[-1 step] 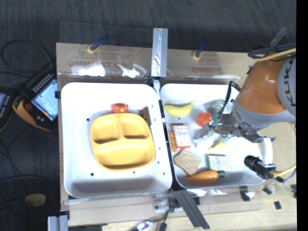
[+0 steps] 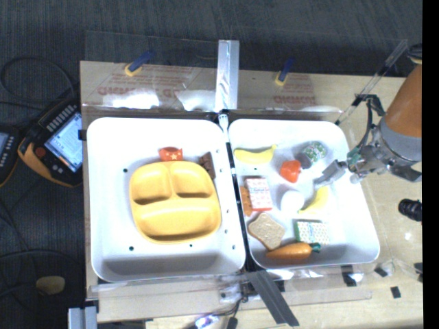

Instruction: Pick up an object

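The gripper (image 2: 328, 174) is reaching in low from the right over the right bin (image 2: 357, 214), angling toward the food heaped there. Whether it is clenched or released I cannot tell. Nothing is visibly held. Closest are a banana piece (image 2: 317, 199) just beside its tip and a tomato (image 2: 290, 171) to its left. The yellow tray (image 2: 175, 201) is lying in the left bin (image 2: 110, 252).

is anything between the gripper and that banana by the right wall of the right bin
Nothing visible blocks it. The gripper hangs over the right bin just above the small banana, with bare bin floor between them. The white cup sits close on the banana's left, the tomato further up.
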